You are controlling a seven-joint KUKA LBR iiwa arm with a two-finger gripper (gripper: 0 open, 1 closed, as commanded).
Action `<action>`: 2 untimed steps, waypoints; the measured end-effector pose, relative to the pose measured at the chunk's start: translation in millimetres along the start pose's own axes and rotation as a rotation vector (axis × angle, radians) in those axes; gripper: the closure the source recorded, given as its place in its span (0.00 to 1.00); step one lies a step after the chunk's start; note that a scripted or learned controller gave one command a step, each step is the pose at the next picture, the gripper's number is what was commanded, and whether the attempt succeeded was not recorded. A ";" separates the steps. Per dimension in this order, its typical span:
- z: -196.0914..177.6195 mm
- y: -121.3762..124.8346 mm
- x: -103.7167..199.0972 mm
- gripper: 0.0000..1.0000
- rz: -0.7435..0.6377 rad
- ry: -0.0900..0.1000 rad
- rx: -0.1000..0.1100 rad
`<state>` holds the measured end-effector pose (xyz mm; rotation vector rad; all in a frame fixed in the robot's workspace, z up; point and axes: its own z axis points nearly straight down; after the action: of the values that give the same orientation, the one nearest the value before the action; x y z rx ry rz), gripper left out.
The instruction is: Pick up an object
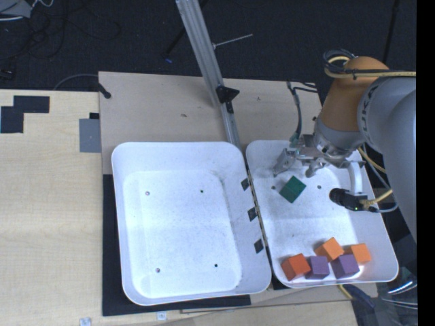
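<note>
Gripper (301,166) fingers were seen spread apart above the right bin (380,233), near its far wall, with nothing between them. A green block (293,189) was seen just below the gripper, close to the fingertips, but whether it was touched or merely hung over could not be told; it was not clamped. The block was tilted, one corner pointing toward the bin's near end, and lay in the far half of the right bin, closer to the divide between the bins than to the outer wall.

Along the near wall of the right bin a cluster of cubes was gathered: an orange cube (295,265), a purple cube (318,266), a second purple cube (345,265), an orange cube (332,248) just behind them, and another orange cube (361,252) toward the outer wall. These lay well apart from the green block.

The left bin (129,182) was set beside the right bin, their walls touching.
</note>
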<state>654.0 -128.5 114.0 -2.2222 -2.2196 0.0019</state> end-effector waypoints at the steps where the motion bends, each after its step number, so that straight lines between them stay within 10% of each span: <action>1: 22.7 -45.5 22.0 0.00 0.001 -0.001 -0.002; 2: 13.4 -45.6 20.4 1.00 0.009 0.001 0.000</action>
<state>608.4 -108.0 100.6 -2.2318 -2.2093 0.0013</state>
